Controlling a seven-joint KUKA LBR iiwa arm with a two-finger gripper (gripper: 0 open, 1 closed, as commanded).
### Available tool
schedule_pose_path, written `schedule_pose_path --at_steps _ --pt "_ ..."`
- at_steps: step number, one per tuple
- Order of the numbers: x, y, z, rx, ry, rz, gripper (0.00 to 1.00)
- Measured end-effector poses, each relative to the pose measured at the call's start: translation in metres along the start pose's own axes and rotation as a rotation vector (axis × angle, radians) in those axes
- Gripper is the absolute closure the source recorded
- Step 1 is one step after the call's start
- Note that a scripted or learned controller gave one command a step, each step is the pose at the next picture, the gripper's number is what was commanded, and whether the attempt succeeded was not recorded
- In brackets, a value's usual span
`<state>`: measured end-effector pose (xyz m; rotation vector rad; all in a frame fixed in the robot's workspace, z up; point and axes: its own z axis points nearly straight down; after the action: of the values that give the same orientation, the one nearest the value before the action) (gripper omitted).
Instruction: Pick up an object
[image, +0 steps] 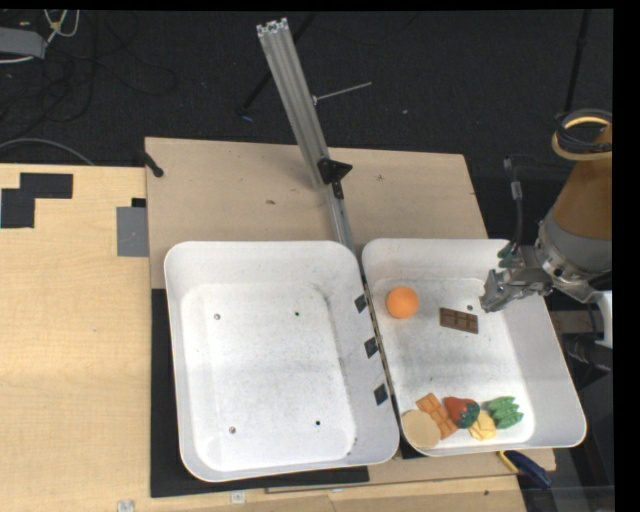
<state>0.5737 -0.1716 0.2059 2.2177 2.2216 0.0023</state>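
An orange ball (402, 302) lies in the right bin (450, 262), near its left wall. A flat brown chocolate-like bar (459, 320) sits a little to the right of the ball. At the bin's front edge lies a cluster of toy food: a tan round piece (421, 429), an orange piece (434, 410), a red piece (460, 410), a yellow piece (483, 427) and a green piece (503, 411). My gripper (497, 292) hangs over the right side of the right bin, just right of the brown bar, with nothing visibly held.
The left bin (200, 262) sits beside the right one, joined by black clips along the shared wall. A slanted aluminium rail (300, 115) rises behind the bins. The wooden bench surface (70, 300) extends to the left.
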Motion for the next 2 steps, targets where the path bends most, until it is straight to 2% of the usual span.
schedule_pose_path --at_steps 1,2 --pt "-0.001 0.001 -0.036 0.001 0.0 -0.001 1.0" --pt "0.053 0.002 -0.029 0.006 0.004 -0.002 1.0"
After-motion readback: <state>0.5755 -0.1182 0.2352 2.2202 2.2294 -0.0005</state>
